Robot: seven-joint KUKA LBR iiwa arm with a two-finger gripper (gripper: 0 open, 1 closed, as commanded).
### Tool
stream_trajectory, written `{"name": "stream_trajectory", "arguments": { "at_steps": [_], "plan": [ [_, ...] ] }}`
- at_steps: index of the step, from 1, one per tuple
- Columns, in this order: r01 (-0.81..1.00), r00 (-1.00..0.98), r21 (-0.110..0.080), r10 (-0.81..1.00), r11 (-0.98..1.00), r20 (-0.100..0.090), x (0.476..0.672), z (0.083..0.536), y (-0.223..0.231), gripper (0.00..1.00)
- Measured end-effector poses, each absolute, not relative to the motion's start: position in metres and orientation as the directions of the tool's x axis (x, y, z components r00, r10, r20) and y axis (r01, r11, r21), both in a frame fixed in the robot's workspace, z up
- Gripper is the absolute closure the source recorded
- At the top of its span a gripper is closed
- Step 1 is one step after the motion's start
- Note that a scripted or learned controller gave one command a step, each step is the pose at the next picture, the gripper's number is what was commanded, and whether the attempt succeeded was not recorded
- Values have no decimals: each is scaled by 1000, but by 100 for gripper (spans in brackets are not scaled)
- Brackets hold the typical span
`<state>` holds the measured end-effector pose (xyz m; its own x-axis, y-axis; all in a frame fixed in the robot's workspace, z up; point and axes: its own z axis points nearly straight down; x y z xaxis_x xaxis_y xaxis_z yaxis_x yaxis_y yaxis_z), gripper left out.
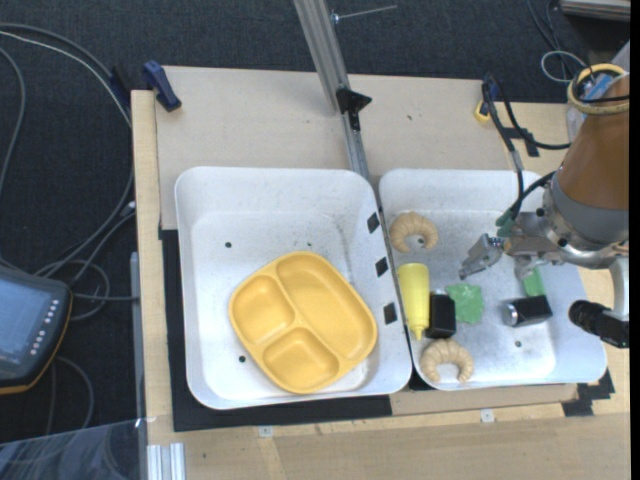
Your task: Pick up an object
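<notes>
The gripper (487,255) is seen slightly open and empty; a green object (465,302) is found just below it.

Smooth, faintly glossy plastic on the yellow three-compartment tray (303,320), sitting in a matt white bin (200,208) speckled with dark flecks; the bench (250,118) looks like pale raw wood, matt; a brushed metal rail (322,38) catches the light; two beige croissant-shaped pieces (414,232) look dull and ridged, the crumpled green piece (464,302) soft
</notes>
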<state>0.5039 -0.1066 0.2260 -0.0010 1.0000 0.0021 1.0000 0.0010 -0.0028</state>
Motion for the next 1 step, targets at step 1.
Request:
{"name": "stream_trajectory", "arguments": {
  "at_steps": [1],
  "plan": [
    [1000, 0, -1, 1000, 0, 2, 504, 226, -107, 0]
  ]
}}
